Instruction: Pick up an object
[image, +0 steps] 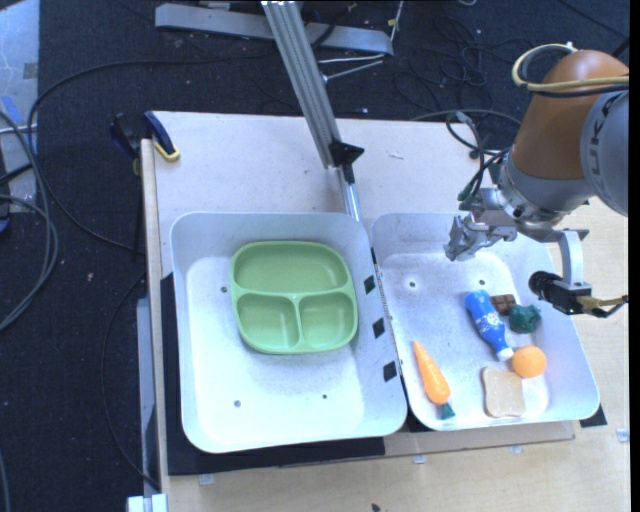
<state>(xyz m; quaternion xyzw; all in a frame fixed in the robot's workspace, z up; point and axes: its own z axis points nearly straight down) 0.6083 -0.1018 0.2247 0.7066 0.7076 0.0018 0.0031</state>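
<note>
The jaws of the gripper hang at 12 o'clock in the right bin; whether apart or together, I cannot tell. At 5 o'clock lie a blue bottle, orange ball, bread slice and carrot.

Carrot, bottle, orange in right bin
</note>
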